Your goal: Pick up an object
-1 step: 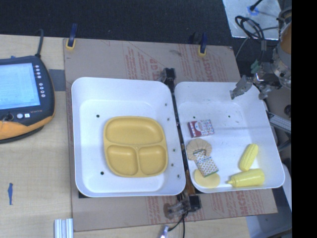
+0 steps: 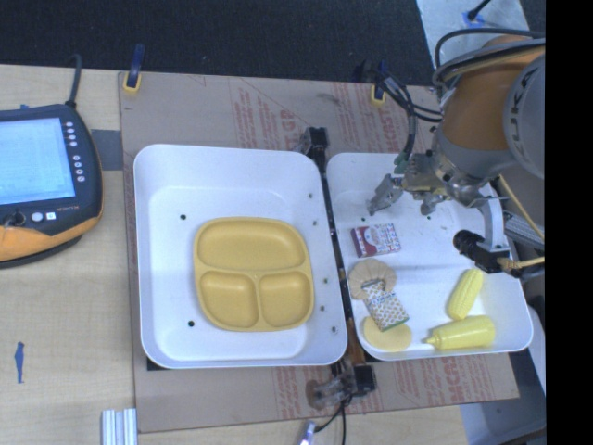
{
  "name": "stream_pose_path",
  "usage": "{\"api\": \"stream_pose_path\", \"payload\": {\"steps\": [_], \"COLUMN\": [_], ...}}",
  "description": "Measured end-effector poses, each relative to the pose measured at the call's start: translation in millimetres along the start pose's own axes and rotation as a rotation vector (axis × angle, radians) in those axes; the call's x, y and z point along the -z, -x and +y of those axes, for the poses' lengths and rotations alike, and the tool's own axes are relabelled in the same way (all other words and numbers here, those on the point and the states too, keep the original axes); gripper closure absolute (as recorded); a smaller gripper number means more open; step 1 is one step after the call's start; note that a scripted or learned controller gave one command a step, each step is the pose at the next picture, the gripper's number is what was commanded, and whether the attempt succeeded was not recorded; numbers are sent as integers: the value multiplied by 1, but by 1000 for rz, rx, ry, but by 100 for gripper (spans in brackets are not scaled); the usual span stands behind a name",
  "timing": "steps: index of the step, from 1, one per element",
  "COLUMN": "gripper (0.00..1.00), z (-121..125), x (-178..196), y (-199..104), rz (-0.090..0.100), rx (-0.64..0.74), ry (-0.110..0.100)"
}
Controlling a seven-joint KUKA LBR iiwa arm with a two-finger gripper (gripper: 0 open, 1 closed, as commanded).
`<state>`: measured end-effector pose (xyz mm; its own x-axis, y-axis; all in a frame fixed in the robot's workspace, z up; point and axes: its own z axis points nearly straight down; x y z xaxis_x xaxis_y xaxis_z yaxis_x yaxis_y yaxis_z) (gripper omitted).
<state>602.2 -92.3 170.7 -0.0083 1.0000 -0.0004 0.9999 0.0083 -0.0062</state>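
Note:
My gripper point(image 2: 406, 199) hangs over the back of the right bin point(image 2: 422, 258), open, with nothing between its fingers. Just below it in front lies a small red and white packet point(image 2: 375, 240). Closer to the front sit a tan round biscuit point(image 2: 371, 273), a small green-patterned packet point(image 2: 384, 308) and a pale yellow disc point(image 2: 389, 336). A yellow corn-like piece point(image 2: 464, 292) and a yellow squeeze bottle point(image 2: 460, 333) lie at the bin's right front. The grey arm with its orange band point(image 2: 482, 100) reaches in from the upper right.
The left bin point(image 2: 167, 202) holds a yellow divided plate point(image 2: 252, 273). A teach pendant with a screen point(image 2: 42, 179) rests on the bench at far left. A black fitting point(image 2: 471, 246) with a cable sits by the right bin's right side.

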Motion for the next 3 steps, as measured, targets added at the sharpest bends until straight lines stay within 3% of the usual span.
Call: {"api": "stream_pose_path", "payload": {"steps": [1, 2, 3], "gripper": [0, 0, 0], "z": [17, -5, 31], "x": [-36, -78, -78], "y": [1, 0, 2], "rz": [-1, 0, 1], "rx": [1, -4, -3], "ry": [0, 4, 4]}}
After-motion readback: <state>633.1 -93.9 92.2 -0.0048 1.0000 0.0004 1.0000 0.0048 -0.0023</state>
